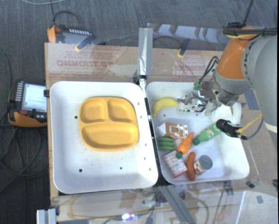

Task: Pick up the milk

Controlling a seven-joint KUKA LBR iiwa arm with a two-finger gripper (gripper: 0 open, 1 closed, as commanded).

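Camera view has the small black-and-white milk carton (191, 106) lying beneath the pincer (202, 96), whose grip I cannot tell; it looks light, stiff, best grasped across its flat sides.

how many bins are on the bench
2. The left bin holds a yellow tray; the right bin holds the small items, under the gripper.

we see 2 smooth white plastic bins (60, 139), a glossy yellow plastic tray (109, 122), a printed paper milk carton (176, 130), and a metal-lidded can (204, 163).
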